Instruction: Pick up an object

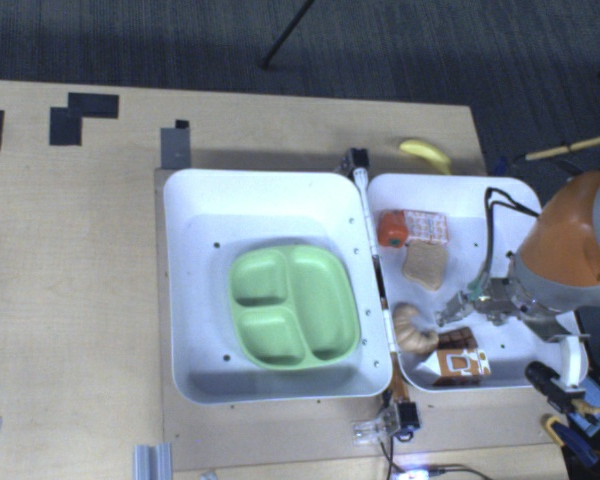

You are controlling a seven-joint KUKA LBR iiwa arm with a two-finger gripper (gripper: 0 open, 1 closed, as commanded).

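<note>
The right bin (510, 203) holds several objects. A red-orange round item (392, 230) lies beside a pink-and-white packet (427, 226) near the far left. Below them is a tan bread-like slice (425, 265), then a beige lumpy piece (410, 326) against the bin's left wall. A brown box with a white label (458, 358) lies at the near edge. My gripper (466, 306) sits low in the bin, just above the brown box and right of the beige piece. The arm's orange band (570, 243) hangs over the bin's right side and hides part of it.
The left bin (195, 268) holds a green divided plate (292, 305). A yellow banana-shaped item (425, 154) lies on the bench behind the right bin. A black cable (490, 228) loops over the right bin. Clips and wires sit at the bench's front edge.
</note>
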